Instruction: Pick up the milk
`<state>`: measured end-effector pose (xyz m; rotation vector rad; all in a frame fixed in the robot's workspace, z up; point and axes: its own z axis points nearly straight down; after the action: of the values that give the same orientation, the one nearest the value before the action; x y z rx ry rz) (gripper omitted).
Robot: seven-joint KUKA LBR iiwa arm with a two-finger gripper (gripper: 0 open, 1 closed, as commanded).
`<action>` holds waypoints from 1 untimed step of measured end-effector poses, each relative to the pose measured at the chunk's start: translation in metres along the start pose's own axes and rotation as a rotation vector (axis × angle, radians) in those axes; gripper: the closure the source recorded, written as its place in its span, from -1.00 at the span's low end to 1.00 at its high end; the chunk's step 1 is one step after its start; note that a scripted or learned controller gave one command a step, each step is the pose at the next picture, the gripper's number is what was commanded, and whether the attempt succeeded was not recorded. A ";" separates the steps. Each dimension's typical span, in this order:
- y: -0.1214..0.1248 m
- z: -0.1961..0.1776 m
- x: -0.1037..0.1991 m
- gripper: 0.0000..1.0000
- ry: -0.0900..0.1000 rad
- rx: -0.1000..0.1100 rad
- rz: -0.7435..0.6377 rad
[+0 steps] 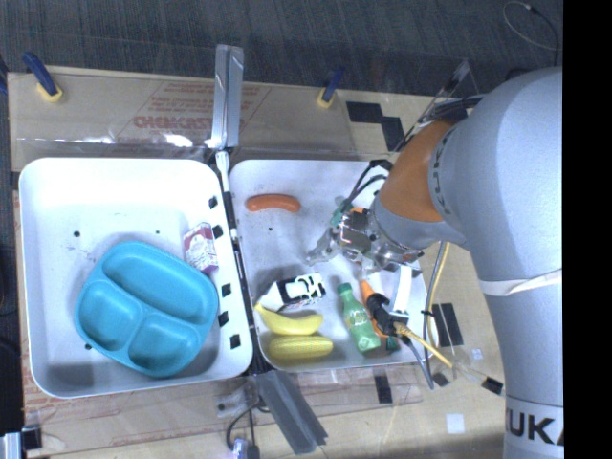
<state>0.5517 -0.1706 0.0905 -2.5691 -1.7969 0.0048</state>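
Milk, a small carton with black-and-white cow patches [297, 290], lies on its side in the right-hand bin [287, 175], resting against the upper edge of the banana [291, 321]. It appears tipped over rather than stood up, most likely tumbled loose with the other toy foods, so its broad patched face is turned up to the camera. The KUKA arm's gripper [330, 244] hangs up and to the right of the banana, just past the carton and apart from it, with nothing seen in its grasp. Whether the tool is spread or pressed together cannot be told at this slant. A yellow vegetable [300, 348] lies just below the banana, and a green bottle [360, 323] lies close on the banana's right. A sausage [273, 202] sits well above the banana, near the far wall. Crowding leaves the carton's upper side as the freest approach, which may explain the gripper's position there. Left of the banana, across the dividing wall, the other bin [96, 189] holds a blue divided plate [143, 309].
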 end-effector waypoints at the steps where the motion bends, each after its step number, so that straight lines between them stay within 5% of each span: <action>1: 0.044 -0.124 0.078 -1.00 -0.002 -0.006 -0.201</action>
<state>0.6208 -0.1126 0.2141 -2.3800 -2.0487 0.0008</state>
